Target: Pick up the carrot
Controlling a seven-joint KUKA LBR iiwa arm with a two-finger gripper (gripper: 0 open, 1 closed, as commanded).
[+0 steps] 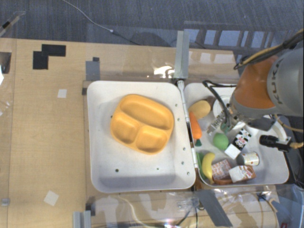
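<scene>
An orange carrot with a green tip (195,128) is seen lying lengthwise along the left wall of the right shallow white bin (280,177), beside the divider between the two bins. A tan potato (200,109) lies just above it, and a green round fruit (220,142) sits to its right. A yellow banana (207,166) and small printed packets (229,171) are gathered at the bin's near edge. The gripper (222,124) is held over the bin's middle, apart from the carrot; whether its fingers are open or closed cannot be told. A yellow divided plate (142,123) is set in the left white bin (102,175) on the table.
</scene>
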